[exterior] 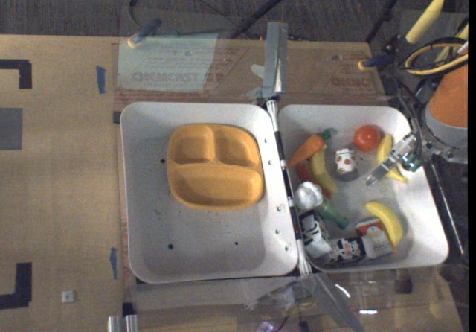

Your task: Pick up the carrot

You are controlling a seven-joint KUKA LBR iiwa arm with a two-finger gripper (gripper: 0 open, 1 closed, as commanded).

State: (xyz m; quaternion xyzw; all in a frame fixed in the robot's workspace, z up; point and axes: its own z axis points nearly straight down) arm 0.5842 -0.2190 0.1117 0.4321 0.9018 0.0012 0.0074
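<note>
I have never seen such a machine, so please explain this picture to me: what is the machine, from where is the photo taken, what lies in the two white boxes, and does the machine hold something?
One camera looks down from above at a slant. The grey arm with an orange band, entering from the picture's right, is a robot; its gripper hangs over the right bin. No object shows between its fingers. The left bin holds an orange divided plate. The right bin holds toys: the carrot near the divider, a tomato, bananas such as the banana toward the front, and some bottles.
</note>
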